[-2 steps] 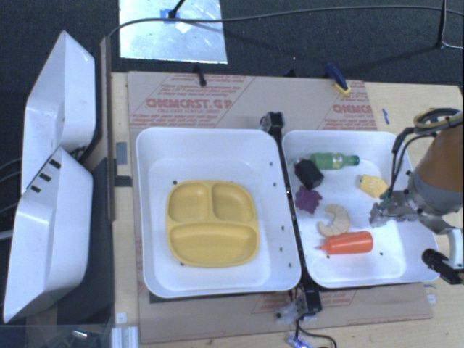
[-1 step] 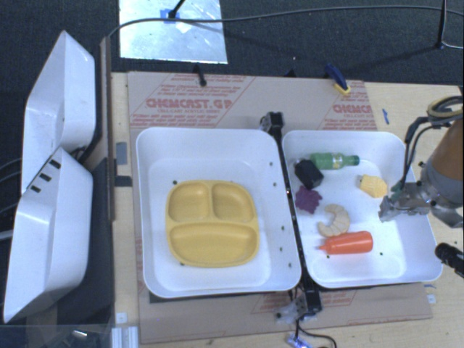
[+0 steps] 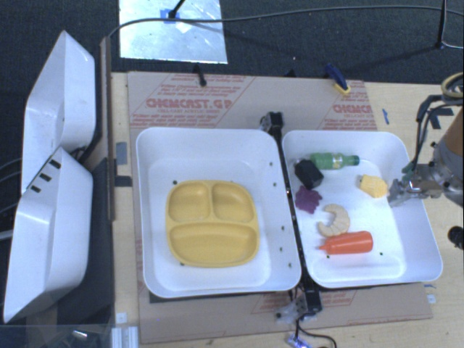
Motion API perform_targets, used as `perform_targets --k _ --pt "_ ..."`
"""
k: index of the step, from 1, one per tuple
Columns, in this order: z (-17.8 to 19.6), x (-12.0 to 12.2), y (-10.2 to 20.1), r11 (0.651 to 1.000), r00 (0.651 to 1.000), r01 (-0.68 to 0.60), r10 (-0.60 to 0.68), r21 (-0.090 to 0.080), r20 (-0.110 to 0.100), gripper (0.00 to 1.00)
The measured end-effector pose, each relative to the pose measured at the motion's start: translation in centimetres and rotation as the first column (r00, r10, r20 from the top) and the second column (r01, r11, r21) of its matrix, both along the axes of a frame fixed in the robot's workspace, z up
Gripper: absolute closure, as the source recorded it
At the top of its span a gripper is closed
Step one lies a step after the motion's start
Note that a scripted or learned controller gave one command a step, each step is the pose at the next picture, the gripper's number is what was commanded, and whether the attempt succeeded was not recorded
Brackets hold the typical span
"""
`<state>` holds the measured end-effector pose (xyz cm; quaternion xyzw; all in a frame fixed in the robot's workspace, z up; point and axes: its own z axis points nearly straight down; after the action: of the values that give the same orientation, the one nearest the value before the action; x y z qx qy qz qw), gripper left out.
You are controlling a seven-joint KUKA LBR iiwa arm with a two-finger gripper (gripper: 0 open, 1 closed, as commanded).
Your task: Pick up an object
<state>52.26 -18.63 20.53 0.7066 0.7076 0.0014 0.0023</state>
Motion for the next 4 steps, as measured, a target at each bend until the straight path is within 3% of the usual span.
perform_targets --k 1,3,4 --pt "4.2 0.1 0.0 1.000 1.000 0.000 0.000 0.000 -0.001 1.00" --pt "5.1 1.6 9.9 1.000 1.000 -0.004 0.004 0.002 -0.004 1.00" --pt "3.7 2.1 14.9 1.000 1.000 -0.003 0.003 0.002 -0.005 1.00"
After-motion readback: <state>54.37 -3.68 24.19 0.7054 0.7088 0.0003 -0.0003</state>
